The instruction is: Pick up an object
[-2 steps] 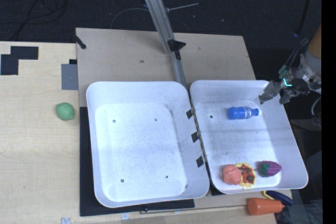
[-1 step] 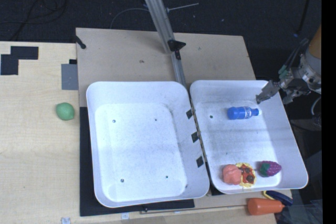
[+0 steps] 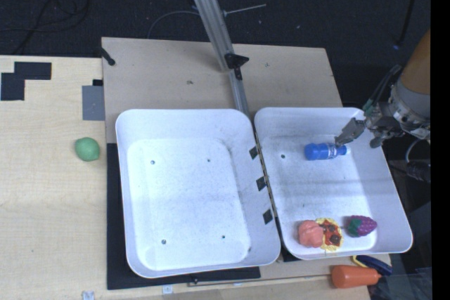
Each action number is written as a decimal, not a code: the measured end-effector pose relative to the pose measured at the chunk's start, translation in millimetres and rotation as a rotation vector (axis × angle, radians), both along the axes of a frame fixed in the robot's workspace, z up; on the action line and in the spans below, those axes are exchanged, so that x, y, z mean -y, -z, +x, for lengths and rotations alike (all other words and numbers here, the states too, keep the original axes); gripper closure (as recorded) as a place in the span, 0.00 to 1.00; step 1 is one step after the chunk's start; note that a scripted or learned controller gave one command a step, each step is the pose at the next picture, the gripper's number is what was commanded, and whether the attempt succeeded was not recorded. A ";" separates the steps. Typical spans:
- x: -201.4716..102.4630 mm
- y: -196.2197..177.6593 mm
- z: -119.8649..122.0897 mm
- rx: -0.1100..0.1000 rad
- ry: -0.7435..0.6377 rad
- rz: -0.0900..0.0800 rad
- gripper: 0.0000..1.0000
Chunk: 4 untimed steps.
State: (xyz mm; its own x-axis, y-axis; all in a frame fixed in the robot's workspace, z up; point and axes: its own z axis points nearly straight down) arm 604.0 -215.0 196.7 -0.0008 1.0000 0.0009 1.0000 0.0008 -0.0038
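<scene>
A small blue bottle (image 3: 320, 151) lies on its side in the upper part of the right bin (image 3: 394, 200). My gripper (image 3: 363, 135) hangs at the bin's upper right edge, just right of the bottle's cap end. Its fingers are spread open, and the left fingertip (image 3: 346, 135) is close to the bottle's cap, with nothing between the fingers. Along the right bin's near edge lie a pink-orange lump (image 3: 308, 232), a yellow and red piece (image 3: 330, 235) and a purple berry-like toy (image 3: 361, 225).
The left bin (image 3: 133, 172) sits beside the right one, with black clips (image 3: 261, 183) along their shared rim. A green ball (image 3: 87, 149) rests on the bench at the left. An orange carrot-like toy (image 3: 354, 276) lies outside the right bin's near edge. A metal rail (image 3: 214, 24) slants in from the top.
</scene>
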 end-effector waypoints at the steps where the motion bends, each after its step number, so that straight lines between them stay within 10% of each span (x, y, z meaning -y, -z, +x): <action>1: 4.1 50.4 7.4 -0.001 0.000 0.000 0.00; 2: 3.0 103.4 6.4 -0.001 0.000 0.000 0.00; 3: 3.7 90.4 7.7 0.004 0.000 -0.001 1.00; 4: 7.0 35.2 -0.9 0.008 0.002 -0.002 1.00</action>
